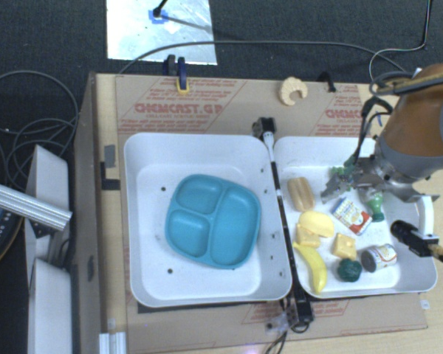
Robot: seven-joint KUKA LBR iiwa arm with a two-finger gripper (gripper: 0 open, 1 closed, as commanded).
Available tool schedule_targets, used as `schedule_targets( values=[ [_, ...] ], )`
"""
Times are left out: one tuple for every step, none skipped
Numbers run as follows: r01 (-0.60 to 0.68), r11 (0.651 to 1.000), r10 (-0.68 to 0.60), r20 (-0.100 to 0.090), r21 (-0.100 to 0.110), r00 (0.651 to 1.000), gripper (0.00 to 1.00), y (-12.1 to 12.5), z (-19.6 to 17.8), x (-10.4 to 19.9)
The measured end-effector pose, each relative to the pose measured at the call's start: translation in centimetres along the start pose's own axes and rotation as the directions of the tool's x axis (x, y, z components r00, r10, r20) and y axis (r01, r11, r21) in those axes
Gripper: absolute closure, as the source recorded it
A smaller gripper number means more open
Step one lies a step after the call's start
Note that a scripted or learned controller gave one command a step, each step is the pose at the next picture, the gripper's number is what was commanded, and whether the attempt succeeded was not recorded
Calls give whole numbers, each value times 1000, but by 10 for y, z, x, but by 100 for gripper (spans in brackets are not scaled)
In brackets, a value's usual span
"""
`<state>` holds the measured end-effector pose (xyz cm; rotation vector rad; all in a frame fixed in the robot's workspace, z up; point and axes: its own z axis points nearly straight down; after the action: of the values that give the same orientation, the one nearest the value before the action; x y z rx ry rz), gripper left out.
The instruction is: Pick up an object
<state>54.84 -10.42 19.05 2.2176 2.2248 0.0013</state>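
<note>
Gripper (345, 181) low over the far part of the right bin (428, 275), hanging from the grey and orange arm (421, 127) reaching in from the right; spread or pressed together, impossible to tell from this angle, and nothing seen pinched in it. Closest by, just to the near side and a little right: small red and white carton (351, 216), lying flat, long axis slanting from far-left to near-right, probably the handiest pick since only a short drop and a slight shift nearward would be called for. Close beside the carton on its right, small green piece (375, 206), near enough to get knocked. Left of the gripper, tan bread roll (301, 192), long axis running far to near, by the wall between the bins. Farther toward the near side, yellow lump (314, 226), cheese cube (345, 245), banana (314, 265) lying far to near along the left wall, dark green ball (348, 270) and small tin (379, 257), all crowded together, some touching. Well apart to the left, blue divided plate (213, 221) alone in the left bin (144, 198), likely too flat and wide for an easy grasp. Beyond both bins, on the bench (207, 109), pale pastry (293, 91), out of easy reach.
</note>
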Motion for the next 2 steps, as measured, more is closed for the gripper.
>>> schedule_targets(
  values=[
    [-3, 1000, 3, 1, 2, 1000, 0, -50, 101, -67],
    [0, 1000, 0, 1, -3, 1000, 0, 38, 67, -54]
  ],
)
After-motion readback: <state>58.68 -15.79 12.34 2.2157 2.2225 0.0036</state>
